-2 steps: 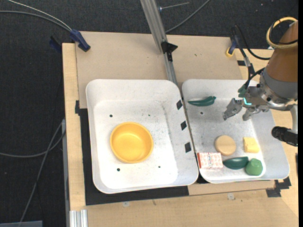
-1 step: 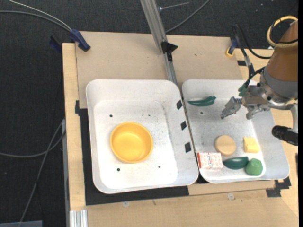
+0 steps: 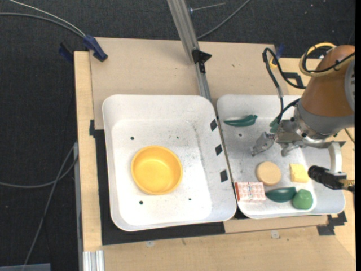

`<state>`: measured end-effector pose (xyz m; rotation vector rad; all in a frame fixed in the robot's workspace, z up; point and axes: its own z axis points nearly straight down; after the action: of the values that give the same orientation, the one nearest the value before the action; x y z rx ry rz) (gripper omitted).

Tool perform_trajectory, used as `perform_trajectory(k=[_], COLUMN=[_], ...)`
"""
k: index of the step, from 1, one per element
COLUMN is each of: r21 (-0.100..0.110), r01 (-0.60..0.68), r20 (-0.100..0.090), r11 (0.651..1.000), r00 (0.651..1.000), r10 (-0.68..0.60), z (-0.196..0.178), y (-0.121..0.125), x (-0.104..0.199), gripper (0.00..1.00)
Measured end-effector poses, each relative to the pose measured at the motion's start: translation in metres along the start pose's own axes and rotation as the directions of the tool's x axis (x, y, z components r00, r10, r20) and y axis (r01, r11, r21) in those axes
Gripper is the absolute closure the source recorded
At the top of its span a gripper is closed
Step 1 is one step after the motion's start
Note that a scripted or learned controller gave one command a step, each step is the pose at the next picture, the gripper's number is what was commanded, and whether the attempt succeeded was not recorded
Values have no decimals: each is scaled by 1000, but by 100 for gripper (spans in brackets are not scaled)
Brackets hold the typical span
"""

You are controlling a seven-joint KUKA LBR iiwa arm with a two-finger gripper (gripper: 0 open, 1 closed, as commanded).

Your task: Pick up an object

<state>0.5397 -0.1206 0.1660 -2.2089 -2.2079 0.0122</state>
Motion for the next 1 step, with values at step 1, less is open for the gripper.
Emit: perform_trajectory(k=[1], r21=[-2], r01=[-1], r20=[0], r11=[1000], r00=[1000], r10=[1], z=[61], y=[8], x=[2], gripper=[0])
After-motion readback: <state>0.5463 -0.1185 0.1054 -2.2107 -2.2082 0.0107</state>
